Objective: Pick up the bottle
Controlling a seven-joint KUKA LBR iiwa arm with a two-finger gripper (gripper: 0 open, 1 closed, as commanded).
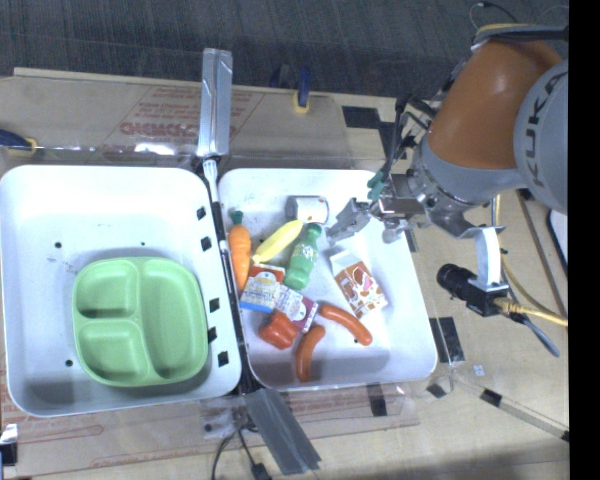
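Two white bins sit side by side; the green bottle (302,256) lies tilted in the right bin (405,353), touching a banana (278,240), with a carrot (240,255) nearby. Just beside its cap hangs the end effector (352,218), holding nothing; how wide it stands I cannot tell. Best to straddle the bottle's body across its narrow width, clear of the banana.

Bottle (302,255) just left of gripper (352,218), in right bin (405,343); banana (279,239) and carrot (240,255) further left; sausages (345,323) nearer the camera; tray (138,320) far left, in left bin (40,208).
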